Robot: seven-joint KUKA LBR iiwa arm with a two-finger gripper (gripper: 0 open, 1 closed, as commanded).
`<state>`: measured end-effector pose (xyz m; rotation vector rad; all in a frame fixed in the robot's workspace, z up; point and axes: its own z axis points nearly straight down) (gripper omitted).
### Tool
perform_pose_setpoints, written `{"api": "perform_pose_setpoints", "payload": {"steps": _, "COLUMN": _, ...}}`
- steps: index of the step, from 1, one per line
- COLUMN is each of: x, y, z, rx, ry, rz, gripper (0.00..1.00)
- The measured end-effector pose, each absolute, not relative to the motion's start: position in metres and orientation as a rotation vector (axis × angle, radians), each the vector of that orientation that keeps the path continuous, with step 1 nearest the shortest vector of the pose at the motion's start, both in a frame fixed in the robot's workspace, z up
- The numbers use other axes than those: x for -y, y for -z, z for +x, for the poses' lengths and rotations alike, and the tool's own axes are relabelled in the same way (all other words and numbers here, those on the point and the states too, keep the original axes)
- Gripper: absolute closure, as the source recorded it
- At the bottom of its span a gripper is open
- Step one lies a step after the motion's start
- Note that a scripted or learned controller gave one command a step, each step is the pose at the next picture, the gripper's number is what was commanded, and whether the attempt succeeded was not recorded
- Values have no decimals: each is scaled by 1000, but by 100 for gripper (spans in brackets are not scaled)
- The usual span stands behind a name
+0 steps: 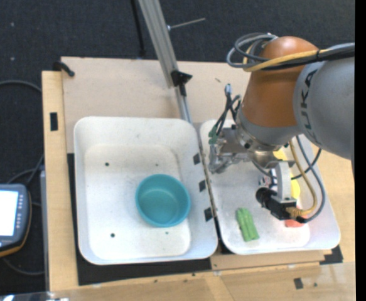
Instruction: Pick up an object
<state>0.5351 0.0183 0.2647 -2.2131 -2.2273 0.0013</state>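
Observation:
A teal bowl (162, 199) stands upright in the left bin (95, 168), toward its front right. A green ridged block (247, 224) lies in the right bin (324, 234) near the front wall. My gripper (216, 158) hangs low over the right bin's left side, close to the divide between the bins, behind and left of the green block. I see nothing held in it. The wide grey and orange wrist hides the back of the right bin.
A small red-orange piece (291, 222) shows at the right bin's front right. A metal rail (164, 42) slants down from the back to the bins' rear. A handheld screen unit (4, 218) sits off the bench at the left.

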Motion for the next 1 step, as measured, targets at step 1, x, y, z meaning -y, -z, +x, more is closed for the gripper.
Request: {"api": "perform_pose_setpoints", "payload": {"steps": 1, "x": -71, "y": -264, "z": 533, "rx": 2230, "ry": 3, "rz": -2213, "gripper": 100}}
